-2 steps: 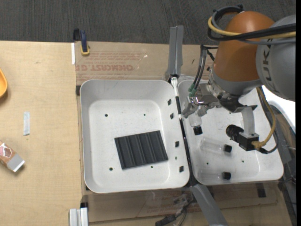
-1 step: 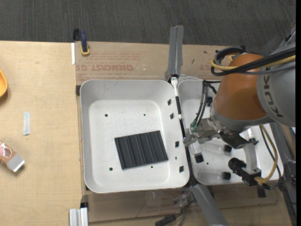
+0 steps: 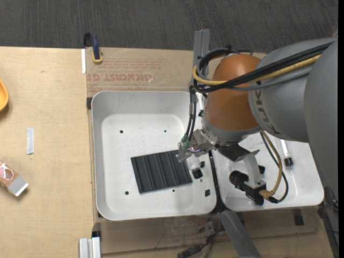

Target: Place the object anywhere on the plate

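Observation:
A dark ribbed rectangular plate (image 3: pixel 160 172) lies flat in the left bin (image 3: pixel 107 144), toward its front right. My gripper (image 3: pixel 192 151) hangs at the plate's right end, close to the wall between the two bins. The grey arm and its orange band (image 3: pixel 234 93) cover the space above it. Two small black bits (image 3: pixel 197 172) sit just right of the plate, beside the gripper. I see nothing clearly held at the gripper.
The right bin (image 3: pixel 301 192) lies largely under the arm; a small white stick-like item (image 3: pixel 287 155) rests in it. Black cabling and a fitting (image 3: pixel 250 188) hang over that bin. On the bench at left lie a small white strip (image 3: pixel 30 141) and a wrapped item (image 3: pixel 11 179).

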Tool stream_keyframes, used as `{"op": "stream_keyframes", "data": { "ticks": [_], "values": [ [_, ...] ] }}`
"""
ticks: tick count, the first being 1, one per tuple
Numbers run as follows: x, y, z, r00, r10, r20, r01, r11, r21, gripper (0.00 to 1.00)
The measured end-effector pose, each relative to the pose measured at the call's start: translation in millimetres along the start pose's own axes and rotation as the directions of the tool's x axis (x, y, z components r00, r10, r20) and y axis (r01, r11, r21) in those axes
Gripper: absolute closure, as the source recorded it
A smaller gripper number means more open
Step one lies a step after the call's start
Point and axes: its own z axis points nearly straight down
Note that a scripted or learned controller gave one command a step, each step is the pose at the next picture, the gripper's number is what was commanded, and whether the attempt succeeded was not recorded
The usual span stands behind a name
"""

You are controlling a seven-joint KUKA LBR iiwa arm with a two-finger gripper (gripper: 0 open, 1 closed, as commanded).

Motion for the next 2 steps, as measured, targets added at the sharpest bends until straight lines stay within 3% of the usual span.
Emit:
{"op": "stream_keyframes", "data": {
  "ticks": [1, 2],
  "values": [
    [30, -16, -68, 1.0, 0.007, 0.001, -0.007, 1.0, 0.0, 1.0],
    [21, 21, -54, 0.999, 0.045, 0.001, -0.045, 0.999, 0.001, 1.0]
  ]
}}
